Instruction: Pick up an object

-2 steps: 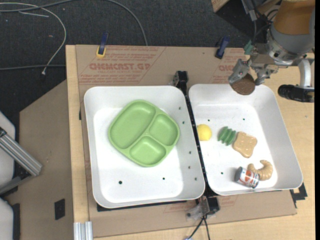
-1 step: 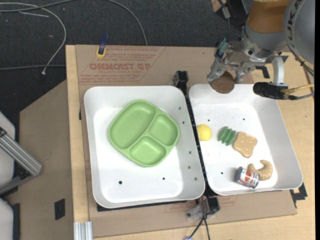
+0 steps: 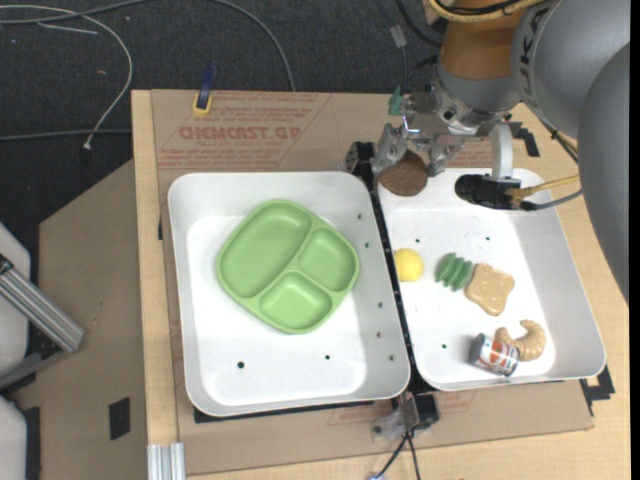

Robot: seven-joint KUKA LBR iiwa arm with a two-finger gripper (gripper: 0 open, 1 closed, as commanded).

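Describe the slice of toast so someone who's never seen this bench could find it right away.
Look in the right-hand white bin, in its middle part. The flat tan toast-shaped piece lies just right of the ridged green toy and above the curved tan croissant. It alone is flat and squarish with a notched top.

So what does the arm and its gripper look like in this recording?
The arm is a bulky, rounded grey casing with a broad orange band above the wrist. Thin dark cables trail along it. The gripper is a compact metal and black assembly with slim fingers and a small green part.
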